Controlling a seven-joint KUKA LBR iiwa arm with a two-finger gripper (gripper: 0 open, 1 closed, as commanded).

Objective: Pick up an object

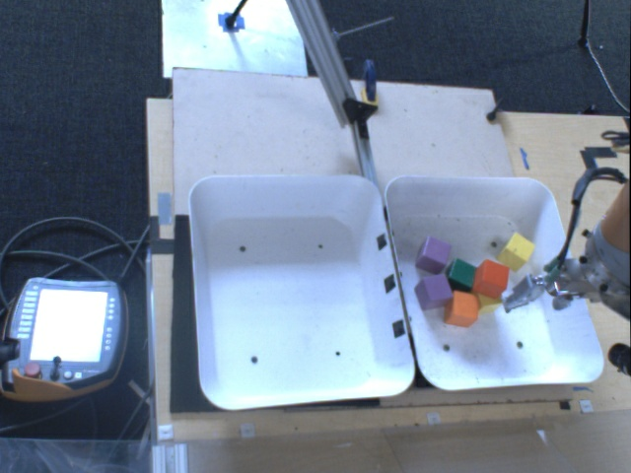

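The single fixed camera looked down at a slant from above the bench (434,126), far enough to frame both white bins (296,294) and surrounding floor (79,87).

Bright, even light falls from above and washes the two white bins (296,294) nearly to glare; their floors lose detail. Shadows are soft and short, gathering under the bin walls. The picture is low in resolution and slightly soft throughout, and the dark carpet (79,87) shows grainy noise.
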